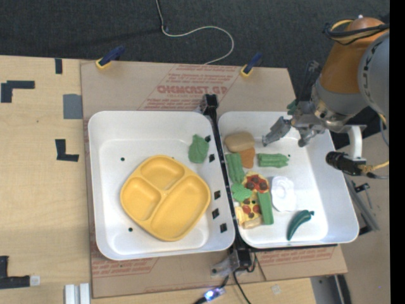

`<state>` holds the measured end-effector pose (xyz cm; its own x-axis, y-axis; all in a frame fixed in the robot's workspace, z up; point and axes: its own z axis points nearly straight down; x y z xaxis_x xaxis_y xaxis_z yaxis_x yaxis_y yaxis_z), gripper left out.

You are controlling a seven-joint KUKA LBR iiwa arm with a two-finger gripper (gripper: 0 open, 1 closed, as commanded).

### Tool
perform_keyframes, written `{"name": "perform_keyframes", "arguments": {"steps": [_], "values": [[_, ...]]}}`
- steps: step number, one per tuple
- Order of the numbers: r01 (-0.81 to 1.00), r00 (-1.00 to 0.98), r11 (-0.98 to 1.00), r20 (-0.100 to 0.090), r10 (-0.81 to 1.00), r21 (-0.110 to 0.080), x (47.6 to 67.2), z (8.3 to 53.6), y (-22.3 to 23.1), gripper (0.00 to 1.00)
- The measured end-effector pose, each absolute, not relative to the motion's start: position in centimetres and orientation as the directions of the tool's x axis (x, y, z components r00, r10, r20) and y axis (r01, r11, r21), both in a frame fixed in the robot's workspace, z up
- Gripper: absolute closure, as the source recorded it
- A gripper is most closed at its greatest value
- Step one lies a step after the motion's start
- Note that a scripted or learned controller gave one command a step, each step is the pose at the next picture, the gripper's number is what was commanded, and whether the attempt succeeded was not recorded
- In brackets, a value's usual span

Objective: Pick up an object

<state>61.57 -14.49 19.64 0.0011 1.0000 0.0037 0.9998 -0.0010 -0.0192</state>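
Arm comes in from the right, wrist bent down over the far part of the right bin (329,189). Gripper (291,133) fingers are spread wide with nothing between them, hovering just above the green bean pod (273,161) beside the bread roll (239,141).

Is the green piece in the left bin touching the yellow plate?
Apart. The camera view shows white bin floor between the green piece and the yellow plate.
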Motion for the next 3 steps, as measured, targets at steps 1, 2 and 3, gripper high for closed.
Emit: {"name": "perform_keyframes", "arguments": {"steps": [1, 2, 3], "values": [[1.0, -0.002, 0.002, 0.002, 1.0, -0.007, 61.8, 20.4, -14.5, 0.0], [1.0, -0.002, 0.002, 0.001, 1.0, -0.012, 61.6, 15.5, -13.9, 0.0], [1.0, -0.002, 0.002, -0.002, 1.0, -0.009, 61.7, 9.3, -13.1, 0.0]]}}
